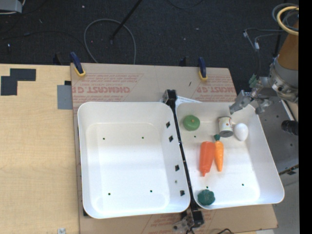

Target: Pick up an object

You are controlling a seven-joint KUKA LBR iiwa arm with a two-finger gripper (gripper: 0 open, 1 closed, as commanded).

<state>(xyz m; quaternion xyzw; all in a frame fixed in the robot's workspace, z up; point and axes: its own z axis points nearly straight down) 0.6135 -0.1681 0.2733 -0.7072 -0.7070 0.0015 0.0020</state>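
Eyeing the egg (241, 131) by the cup (224, 126): smooth, round, likely slippery, so we pinch across its middle; gripper (242, 101) state we cannot tell

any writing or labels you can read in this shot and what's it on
"CHEMCAST G": red print, upside down, on the left of the brown cardboard sheet behind the bins.
"CHEMCAST G": same red print, upside down, on the cardboard's right part, near the blue clamp; its end is too blurred to read.
Small can: label too small to read.
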